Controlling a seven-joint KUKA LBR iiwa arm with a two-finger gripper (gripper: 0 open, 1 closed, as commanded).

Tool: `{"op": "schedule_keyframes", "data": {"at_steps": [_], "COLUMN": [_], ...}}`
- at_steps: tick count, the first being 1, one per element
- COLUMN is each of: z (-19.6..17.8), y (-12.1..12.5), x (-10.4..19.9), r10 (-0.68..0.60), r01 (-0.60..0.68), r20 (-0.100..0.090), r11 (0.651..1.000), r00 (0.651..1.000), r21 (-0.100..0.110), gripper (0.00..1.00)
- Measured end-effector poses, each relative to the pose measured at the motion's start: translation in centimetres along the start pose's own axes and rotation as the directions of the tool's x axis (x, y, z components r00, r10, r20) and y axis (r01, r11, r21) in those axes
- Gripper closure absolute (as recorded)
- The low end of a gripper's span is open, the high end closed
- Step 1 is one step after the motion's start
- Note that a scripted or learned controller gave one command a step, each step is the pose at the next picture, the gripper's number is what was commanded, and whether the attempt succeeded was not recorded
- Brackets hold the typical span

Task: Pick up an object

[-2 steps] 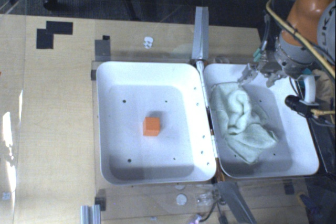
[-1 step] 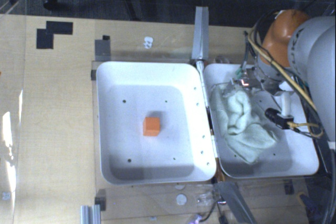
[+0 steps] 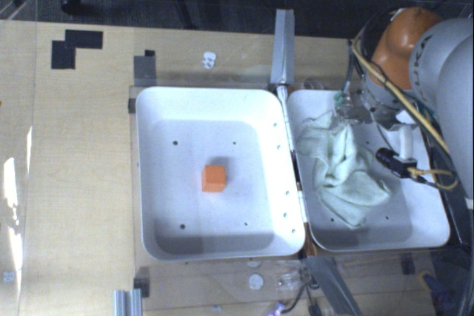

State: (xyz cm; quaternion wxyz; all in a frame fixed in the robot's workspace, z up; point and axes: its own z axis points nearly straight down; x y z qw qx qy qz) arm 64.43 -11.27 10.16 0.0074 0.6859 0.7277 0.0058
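The gripper [image 3: 346, 113] hangs low over the far side of the right bin [image 3: 418, 232], right on top of a pale cloth [image 3: 348, 175]. The cloth lies crumpled across the middle of that bin and rises to a peak just under the gripper, as if meeting it there. From where I stand I cannot tell whether the hand is open or clamped on the fabric, because the wrist and cables crowd that spot

The cloth looks light, soft and limp. It will sag and trail when lifted, and it won't slip much, but a thin pinch could let go. A bunched fold or the raised peak looks like the best place to take it, better than a flat edge lying against the floor of the bin

An orange cube [image 3: 214, 177] sits alone near the middle of the left bin [image 3: 172, 227], well apart from the gripper. It looks small, stiff and light, with flat sides to squeeze

The arm [image 3: 444, 63] is cut off at the right, and it covers the far right corner of the bin. Whatever lies under the cloth's folds is hidden too
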Motion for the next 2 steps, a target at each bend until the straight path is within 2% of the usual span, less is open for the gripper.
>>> {"op": "schedule_keyframes", "data": {"at_steps": [1, 2], "z": [-7.4, -19.2], "y": [2.6, 3.0], "x": [1.2, 1.8], "r10": [-0.087, -0.078], "r01": [0.087, 0.078], "r20": [-0.003, -0.002], "r11": [0.996, 0.997], "r00": [0.996, 0.997], "r21": [0.012, 0.013], "gripper": [1.00, 1.00]}}
